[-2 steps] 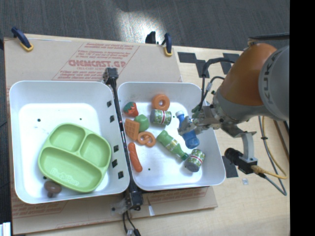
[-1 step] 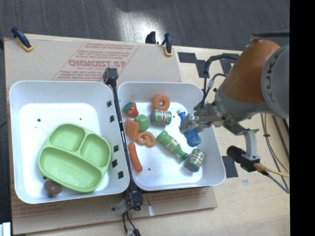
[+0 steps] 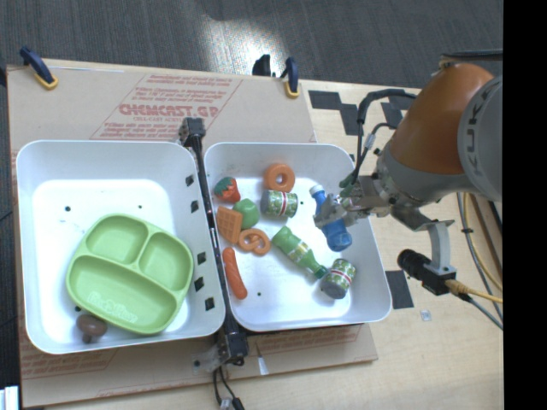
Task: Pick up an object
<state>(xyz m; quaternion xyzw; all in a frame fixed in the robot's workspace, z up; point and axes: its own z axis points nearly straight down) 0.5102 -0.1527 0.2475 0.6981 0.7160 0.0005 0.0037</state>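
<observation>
Although red print covers the cardboard sheet [image 3: 171, 101] at the upper left of the frame, only its largest line comes close to legible, something like "CHEMCAST GP"; the smaller lines are too fine to read. Two small cans with green labels lie in the right bin [image 3: 367, 301], one near its middle [image 3: 279, 203] and one toward the lower right [image 3: 338, 278], their label text blurred. The gripper [image 3: 335, 212] sits at the right side of that bin, right at a blue bottle [image 3: 332, 223], and much of it is hidden under the grey and orange arm [image 3: 440, 135], so I cannot tell how it is set or whether it holds the bottle. A green bottle [image 3: 297, 249] lies just left of the lower can. In the left bin [image 3: 34, 229], a green divided plate [image 3: 130, 273] partly covers a brown object [image 3: 91, 327] at the lower left.
</observation>
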